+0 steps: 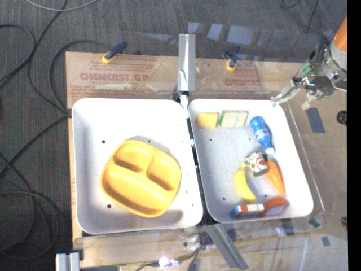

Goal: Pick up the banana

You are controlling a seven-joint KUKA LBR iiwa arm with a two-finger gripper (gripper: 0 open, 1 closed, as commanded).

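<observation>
The banana (243, 186) is yellow and curved and lies in the lower middle of the right bin (214, 168). A small red-and-white can (256, 164) rests against its upper end, and an orange carrot (275, 177) lies just to its right. My gripper (292, 101) hangs above the bin's far right corner, well away from the banana, up and to the right of it. It is open, with nothing between its fingers.
A blue bottle (261, 132), a yellow sponge (207, 119) and a green-and-white sponge (233, 118) lie along the right bin's far side. A red, white and blue box (248, 210) sits by its near wall. The left bin (84, 151) holds a yellow divided plate (141, 177).
</observation>
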